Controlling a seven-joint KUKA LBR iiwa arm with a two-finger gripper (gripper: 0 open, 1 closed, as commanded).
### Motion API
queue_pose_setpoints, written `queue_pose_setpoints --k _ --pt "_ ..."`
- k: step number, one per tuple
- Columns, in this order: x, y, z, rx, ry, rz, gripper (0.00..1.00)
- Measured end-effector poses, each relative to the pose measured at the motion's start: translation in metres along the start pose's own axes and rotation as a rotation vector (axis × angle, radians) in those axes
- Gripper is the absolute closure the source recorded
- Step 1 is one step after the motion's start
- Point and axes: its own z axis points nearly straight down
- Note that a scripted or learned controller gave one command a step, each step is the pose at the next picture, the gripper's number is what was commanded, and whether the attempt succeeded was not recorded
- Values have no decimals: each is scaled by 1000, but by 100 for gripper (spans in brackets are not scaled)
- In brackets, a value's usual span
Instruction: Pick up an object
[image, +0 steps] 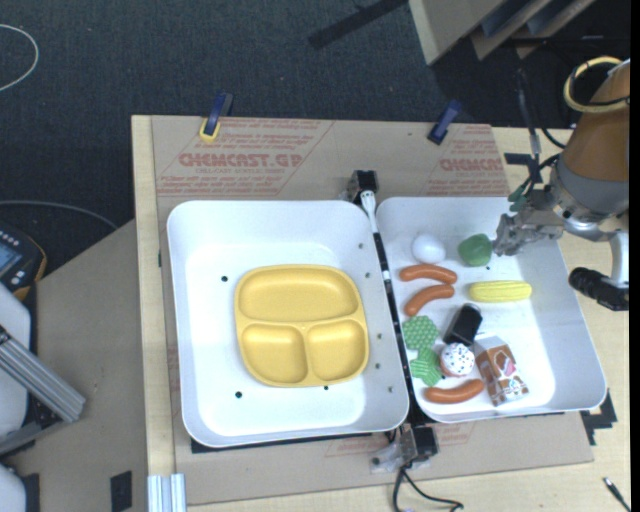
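Dark carpet surrounds my bench, where a cardboard sheet held by blue clamps carries two shallow white bins side by side. My claw (516, 236) hangs over the far right part of the right bin (570, 340), my grey wrist and orange band rising behind it toward the right edge of the view. How far my fingers stand apart I cannot tell; they are small and dark against the bin's wall, and I see nothing clearly between them.

Just to my claw's left lies a green lump (475, 249), very near my fingertips, though whether it touches them is unclear. Further left sits a white egg (429, 247). Below my claw lies a yellow corn cob (500, 292), and left of that two orange sausages (428, 284), one above the other. Lower still are a black block (463, 324), a green waffle-textured piece (421, 333), a white speckled ball (458, 358), a brown packet (500, 369) and a third sausage (452, 392) near the bin's front rim.

Well to my claw's left, the left bin (200, 330) holds a yellow divided tray (300, 325) with three compartments.
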Motion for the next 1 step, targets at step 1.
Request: queue_pose_setpoints --k 1 --pt "2 -5 -61 -1 0 1 100"
